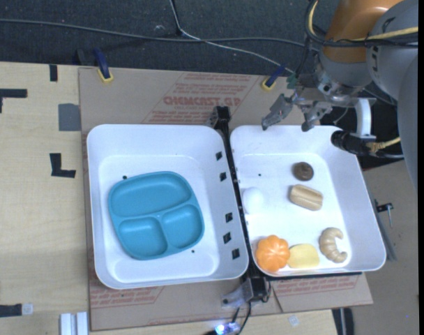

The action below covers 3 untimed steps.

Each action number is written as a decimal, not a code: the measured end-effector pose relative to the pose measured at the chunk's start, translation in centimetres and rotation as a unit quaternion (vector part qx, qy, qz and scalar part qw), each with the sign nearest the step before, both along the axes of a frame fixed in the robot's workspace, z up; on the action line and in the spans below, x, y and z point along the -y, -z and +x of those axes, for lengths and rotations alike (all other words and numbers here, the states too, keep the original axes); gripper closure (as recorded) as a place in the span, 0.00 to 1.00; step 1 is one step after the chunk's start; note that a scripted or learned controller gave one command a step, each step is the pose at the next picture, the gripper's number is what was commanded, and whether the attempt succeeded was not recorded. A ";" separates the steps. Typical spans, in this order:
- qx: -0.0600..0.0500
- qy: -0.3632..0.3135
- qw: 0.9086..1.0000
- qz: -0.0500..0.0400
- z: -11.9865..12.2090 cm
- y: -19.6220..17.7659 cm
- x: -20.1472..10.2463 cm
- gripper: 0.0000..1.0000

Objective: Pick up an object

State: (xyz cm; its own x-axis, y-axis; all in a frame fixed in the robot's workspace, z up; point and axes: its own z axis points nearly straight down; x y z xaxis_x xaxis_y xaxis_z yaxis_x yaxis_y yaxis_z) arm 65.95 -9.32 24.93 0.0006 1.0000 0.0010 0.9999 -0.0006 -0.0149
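Two shallow white bins sit side by side on my desk (31, 187), seen from above at a slant. My arm (369, 26), grey with an orange band above the wrist, reaches in from the right side of the view. My jaws (289, 117) hang above the far edge of the right bin (268, 145), near its upper rim. The two fingers (271, 117) are spread apart with nothing between them.

Inside the right bin lie several pieces of toy food. A small dark brown round piece (303, 171) rests toward the far right. Just below it lies a tan bread roll (306, 197), close but apart. A small white round object (253, 199) sits by the left wall, hard to see against the white floor. Along the near edge, an orange pumpkin-like piece (272, 253) touches a pale yellow piece (303, 256), and a beige croissant (332, 246) curls just beside that, in the near right corner. All of them lie well apart from my jaws.

The left bin (100, 145) holds a blue divided plate (156, 215) with three compartments, lying flat and slightly turned.

Both bins rest on a sheet of brown cardboard (184, 96). Black cables (177, 19) trail across the dark surface behind the desk.
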 end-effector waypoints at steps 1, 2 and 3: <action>0.007 -0.001 1.000 -0.001 0.2 -0.8 0.0 0.00; 0.004 -0.001 1.000 -0.001 0.1 5.7 -0.4 0.00; 0.005 -0.001 1.000 -0.001 -0.4 10.2 0.0 0.00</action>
